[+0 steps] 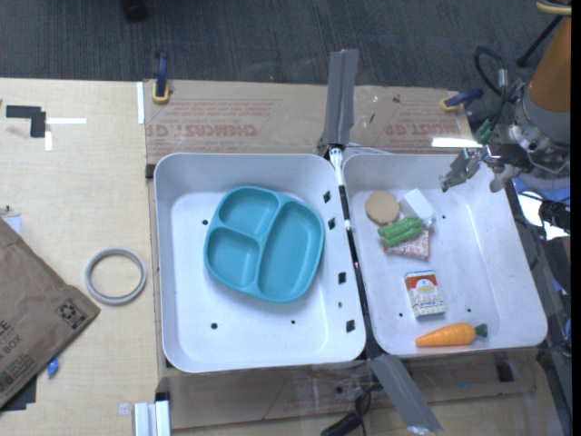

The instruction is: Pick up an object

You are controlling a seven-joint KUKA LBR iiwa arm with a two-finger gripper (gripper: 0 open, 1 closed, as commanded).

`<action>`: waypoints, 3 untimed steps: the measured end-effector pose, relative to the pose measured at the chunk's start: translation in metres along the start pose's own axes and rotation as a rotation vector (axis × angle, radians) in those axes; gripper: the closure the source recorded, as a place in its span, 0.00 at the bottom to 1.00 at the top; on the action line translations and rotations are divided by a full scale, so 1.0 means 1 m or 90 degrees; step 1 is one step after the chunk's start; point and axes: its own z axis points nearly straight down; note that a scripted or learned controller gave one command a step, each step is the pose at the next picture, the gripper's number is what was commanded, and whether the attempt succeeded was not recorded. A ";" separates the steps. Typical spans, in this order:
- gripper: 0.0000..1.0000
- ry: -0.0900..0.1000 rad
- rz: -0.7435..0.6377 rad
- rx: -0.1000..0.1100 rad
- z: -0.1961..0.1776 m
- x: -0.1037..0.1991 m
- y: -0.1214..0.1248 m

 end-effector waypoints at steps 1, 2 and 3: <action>0.00 0.000 -0.043 -0.001 0.144 0.046 -0.051; 0.00 0.000 -0.039 -0.001 0.144 0.058 -0.007; 1.00 0.000 -0.036 0.000 0.136 0.056 -0.008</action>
